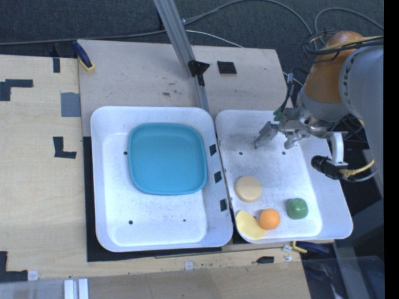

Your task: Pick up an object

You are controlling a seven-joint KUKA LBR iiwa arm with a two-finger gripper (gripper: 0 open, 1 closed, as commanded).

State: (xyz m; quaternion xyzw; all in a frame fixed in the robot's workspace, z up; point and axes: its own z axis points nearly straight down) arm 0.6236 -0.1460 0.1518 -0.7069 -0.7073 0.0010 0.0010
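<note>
Pale bench boards (37, 167) carry two white bins side by side, walls touching at the middle. Most of the right bin (274, 167) lies bare across its upper half. Above that bare floor, toward 1 o'clock, hangs the gripper (275, 139), its two fingers spread apart with nothing between them. Toward 6 o'clock in this bin sit a cream disc (248, 189), a yellow piece (249, 227) touching an orange ball (269, 219), and a green ball (297, 208). A blue plate (167, 158) lies in the left bin (112, 229).
</note>
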